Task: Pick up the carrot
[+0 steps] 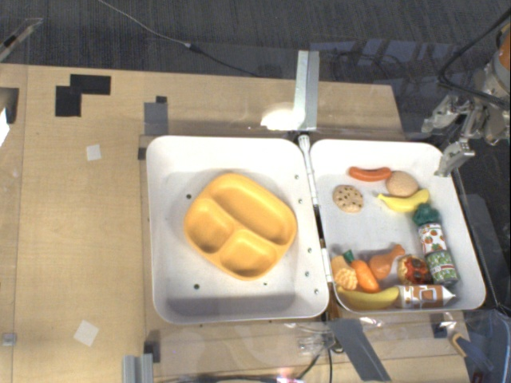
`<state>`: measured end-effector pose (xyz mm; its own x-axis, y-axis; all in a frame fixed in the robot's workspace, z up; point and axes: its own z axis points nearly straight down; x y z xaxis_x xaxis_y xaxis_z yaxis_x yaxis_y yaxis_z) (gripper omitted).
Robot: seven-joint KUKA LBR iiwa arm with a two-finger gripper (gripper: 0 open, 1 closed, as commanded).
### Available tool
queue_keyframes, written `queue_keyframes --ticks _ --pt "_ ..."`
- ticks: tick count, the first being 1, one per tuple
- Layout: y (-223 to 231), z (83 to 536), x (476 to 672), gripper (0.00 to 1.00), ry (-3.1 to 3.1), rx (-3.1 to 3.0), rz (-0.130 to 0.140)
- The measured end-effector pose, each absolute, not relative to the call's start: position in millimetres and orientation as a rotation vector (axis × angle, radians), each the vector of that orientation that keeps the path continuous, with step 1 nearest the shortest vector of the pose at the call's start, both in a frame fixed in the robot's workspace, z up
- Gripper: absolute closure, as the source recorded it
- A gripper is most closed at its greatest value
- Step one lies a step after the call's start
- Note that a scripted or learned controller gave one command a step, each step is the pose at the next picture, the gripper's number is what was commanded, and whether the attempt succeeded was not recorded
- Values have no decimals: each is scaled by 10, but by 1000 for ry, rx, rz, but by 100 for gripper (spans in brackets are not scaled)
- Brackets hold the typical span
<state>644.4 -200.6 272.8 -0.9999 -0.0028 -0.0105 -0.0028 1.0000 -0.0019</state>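
Small orange carrot [366, 275] with green top lies tilted among toys; gripper [455, 146] finger state unclear.

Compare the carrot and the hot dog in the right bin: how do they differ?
The carrot lies at the bin's near end, crowded among other toys; the hot dog lies at the far end, apart. The carrot tapers and sits diagonally; the hot dog is round-ended, nearly crosswise. Both are orange-red and elongated.

The desk [72, 238] is pale tan wood with black patches [80, 92] at its far left corner. Both bins [168, 294] are white. The tray [239, 226] is yellow, the carrot [366, 276] orange with a green top, the cookie [348, 199] tan, dark-speckled.
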Motion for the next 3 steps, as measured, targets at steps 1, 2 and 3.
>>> queue_keyframes --ticks 1,2,3 --pt "-1829 1693 6022 0 3129 -245 1" --pt "-1445 1431 5185 0 3135 -121 1" --pt "-806 1309 5061 0 3130 -180 3"
